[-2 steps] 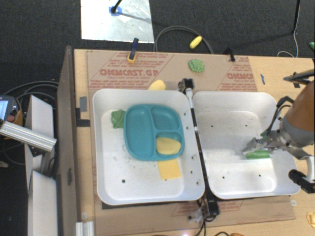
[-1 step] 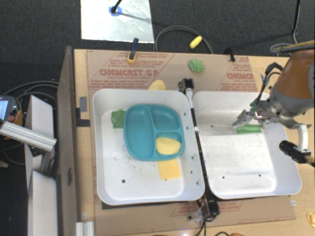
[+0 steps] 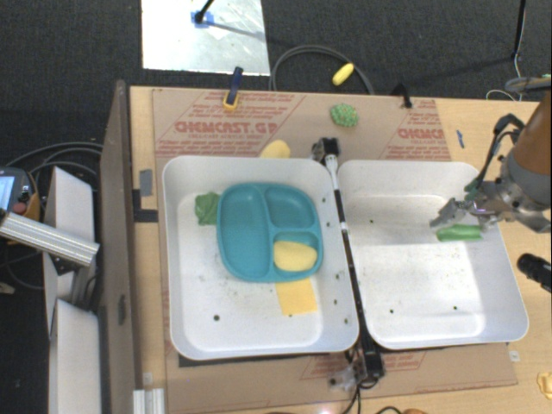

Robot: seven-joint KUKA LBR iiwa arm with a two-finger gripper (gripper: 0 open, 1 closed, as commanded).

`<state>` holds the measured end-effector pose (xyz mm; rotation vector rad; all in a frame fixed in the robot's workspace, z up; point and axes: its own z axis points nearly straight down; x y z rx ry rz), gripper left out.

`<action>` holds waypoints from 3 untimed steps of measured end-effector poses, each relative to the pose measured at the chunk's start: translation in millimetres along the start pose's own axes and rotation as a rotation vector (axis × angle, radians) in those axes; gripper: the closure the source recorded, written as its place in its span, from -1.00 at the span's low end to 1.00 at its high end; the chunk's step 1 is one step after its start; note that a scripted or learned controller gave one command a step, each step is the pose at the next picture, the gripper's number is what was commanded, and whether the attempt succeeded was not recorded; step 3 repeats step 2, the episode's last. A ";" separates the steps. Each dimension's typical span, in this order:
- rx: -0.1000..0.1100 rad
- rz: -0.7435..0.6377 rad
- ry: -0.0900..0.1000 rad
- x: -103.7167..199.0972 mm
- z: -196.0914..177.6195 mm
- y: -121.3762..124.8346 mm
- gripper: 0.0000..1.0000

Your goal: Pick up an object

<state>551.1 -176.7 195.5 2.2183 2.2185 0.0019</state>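
Camera view. The grey two-finger pincer (image 3: 461,216) enters from the right, over the upper right part of the right-hand shallow white plastic bin (image 3: 431,317). Its metal fingers (image 3: 448,211) point left and down toward the bin floor. A small elongated green object (image 3: 458,232) lies directly under the fingertips, touching or nearly touching them; cannot tell whether the fingers are spread or pressed together, nor whether the green piece sits between them. The grey arm with its orange band (image 3: 546,119) rises behind the pincer toward the right edge.

Well to the pincer's left, across the dark seam where the two bins meet, sits the left-hand shallow white plastic bin (image 3: 185,317). It holds a teal three-compartment plastic plate (image 3: 250,231). A rounded yellow lump (image 3: 294,255) rests in the plate's lower right compartment. A flat yellow square slab (image 3: 297,297) lies on the bin floor just below the plate, partly tucked under its edge. A crinkled green leaf-like piece (image 3: 207,207) pokes out at the plate's upper left edge.

Up and left of the pincer, outside the bins on the brown cardboard-covered bench (image 3: 388,119): a bumpy green ball (image 3: 344,115) and a pale yellow rounded piece (image 3: 276,150) touching the left bin's top rim.
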 end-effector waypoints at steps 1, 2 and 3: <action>0.000 -0.011 0.004 60.5 -8.3 30.8 1.00; 0.002 -0.010 0.005 121.9 -26.0 -0.8 1.00; 0.002 -0.010 0.005 121.9 -26.0 -0.8 1.00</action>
